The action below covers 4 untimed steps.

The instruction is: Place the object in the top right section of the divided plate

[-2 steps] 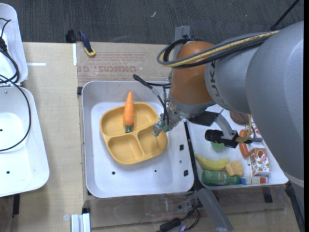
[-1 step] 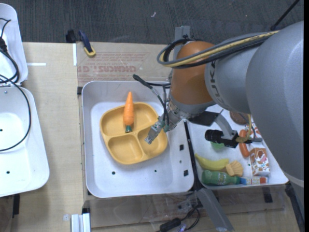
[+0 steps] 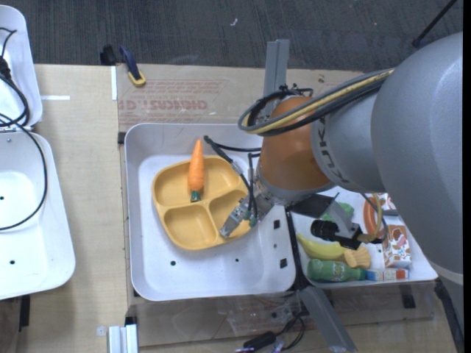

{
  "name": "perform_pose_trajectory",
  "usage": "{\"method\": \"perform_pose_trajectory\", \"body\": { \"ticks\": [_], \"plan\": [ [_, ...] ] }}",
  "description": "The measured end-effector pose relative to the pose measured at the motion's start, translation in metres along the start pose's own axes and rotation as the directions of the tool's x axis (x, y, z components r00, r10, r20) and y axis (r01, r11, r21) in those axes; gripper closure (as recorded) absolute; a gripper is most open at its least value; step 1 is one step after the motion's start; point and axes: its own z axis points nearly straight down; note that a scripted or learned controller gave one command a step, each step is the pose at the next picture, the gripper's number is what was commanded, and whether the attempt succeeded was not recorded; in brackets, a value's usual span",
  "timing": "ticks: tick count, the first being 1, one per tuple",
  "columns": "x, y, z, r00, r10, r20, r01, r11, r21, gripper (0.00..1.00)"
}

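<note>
The left bin (image 3: 33, 219) sits at the frame's left edge with a black cable (image 3: 29, 190) looped over it. In the right-hand pair, the nearer bin (image 3: 158, 271) holds a yellow divided plate (image 3: 176, 230), tilted on the white floor with bare room below it and to its left. A toy carrot (image 3: 196, 168) lies in the plate's upper section, its orange tip reaching over the plate's top rim toward the bin wall and its green end pointing down to the divider.

The gripper (image 3: 239, 220) is at the plate's right rim, over the lower right section. Its fingers look close together with nothing seen between them, though the view is too small to say how far they are apart. The arm (image 3: 353, 134) comes in from the right, its orange band (image 3: 291, 153) just above the plate's right side and its grey body covering much of the next bin (image 3: 419, 272). That bin holds a banana (image 3: 324, 247), a green bottle (image 3: 335, 271) and other small items.
</note>
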Motion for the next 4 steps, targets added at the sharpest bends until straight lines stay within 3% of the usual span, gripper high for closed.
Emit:
{"method": "perform_pose_trajectory", "body": {
  "ticks": [1, 2, 3, 4],
  "plan": [
    [0.042, 0.03, -0.056, 0.993, -0.114, -0.033, 0.115, 0.993, 0.026, 0.0],
    [0.043, -0.027, -0.105, 0.992, -0.123, -0.034, 0.124, 0.992, 0.027, 0.0],
    [0.055, 0.027, -0.123, 0.994, -0.108, -0.032, 0.109, 0.994, 0.027, 0.0],
    [0.037, 0.035, -0.001, 0.983, -0.178, -0.033, 0.179, 0.984, 0.023, 0.0]
  ]
}}
